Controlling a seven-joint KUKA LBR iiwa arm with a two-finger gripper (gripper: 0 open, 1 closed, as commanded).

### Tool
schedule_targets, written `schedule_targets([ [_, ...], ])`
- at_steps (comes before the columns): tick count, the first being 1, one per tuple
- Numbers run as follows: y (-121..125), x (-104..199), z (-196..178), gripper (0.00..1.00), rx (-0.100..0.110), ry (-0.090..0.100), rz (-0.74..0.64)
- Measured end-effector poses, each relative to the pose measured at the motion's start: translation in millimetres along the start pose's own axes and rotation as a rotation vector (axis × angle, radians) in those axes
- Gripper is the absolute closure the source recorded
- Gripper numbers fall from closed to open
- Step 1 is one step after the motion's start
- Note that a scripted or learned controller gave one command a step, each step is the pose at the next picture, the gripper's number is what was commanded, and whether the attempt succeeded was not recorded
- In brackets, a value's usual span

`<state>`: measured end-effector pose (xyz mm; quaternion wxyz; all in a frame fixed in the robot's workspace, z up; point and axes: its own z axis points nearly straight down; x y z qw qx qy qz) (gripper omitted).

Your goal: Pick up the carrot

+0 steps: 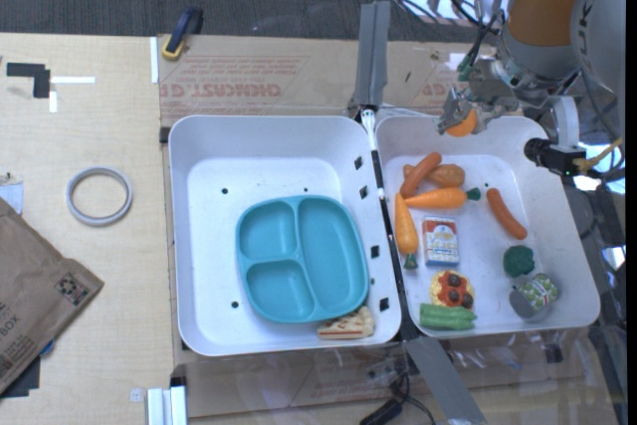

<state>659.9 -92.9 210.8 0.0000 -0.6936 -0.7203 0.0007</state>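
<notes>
My gripper point(462, 117) hangs over the far rim of the right bin point(572, 244), lifted above it. A small orange piece point(460, 125) shows between its fingertips; only its lower end is visible, so I cannot tell whether it is a carrot. In the right bin, one carrot point(435, 198) with a green tip lies crosswise. Another carrot point(406, 225) lies lengthwise against the left wall. Both carrots rest well below and to the left of the gripper.
The right bin also holds two red-orange sausages point(420, 172) point(506, 213), a small carton point(440, 241), a pizza slice point(453, 289), a green pod point(448, 318) and green items point(519, 261). The left bin point(199, 244) carries a teal divided tray point(301, 257) and a sandwich point(346, 324).
</notes>
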Motion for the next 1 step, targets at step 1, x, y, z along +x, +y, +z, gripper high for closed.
schedule_targets([
  [1, -45.0, 87.4, -17.1, 1.00, 0.005, 0.000, 0.305],
])
